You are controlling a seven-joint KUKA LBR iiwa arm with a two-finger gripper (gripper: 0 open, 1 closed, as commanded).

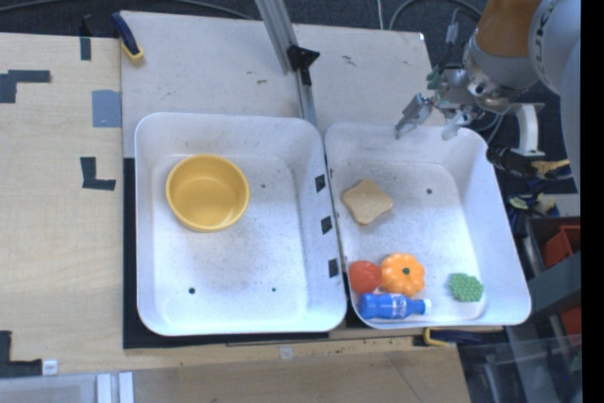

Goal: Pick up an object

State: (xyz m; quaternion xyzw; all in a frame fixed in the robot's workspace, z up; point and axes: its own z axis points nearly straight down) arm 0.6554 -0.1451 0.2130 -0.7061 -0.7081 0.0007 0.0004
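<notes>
Grey arm [528,24] poises open pincer [429,122] above bin rim [406,131].

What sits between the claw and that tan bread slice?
Nothing: in the camera view, bare white bin floor lies between the open gripper and the tan bread slice.

2 white bins [151,203]; 1 yellow bowl [208,192], far left of the gripper [427,124]; below the gripper, 1 bread slice [367,202], 1 tomato [364,277], 1 orange pumpkin [403,273], 1 blue bottle [392,306], 1 green piece [464,287].
</notes>
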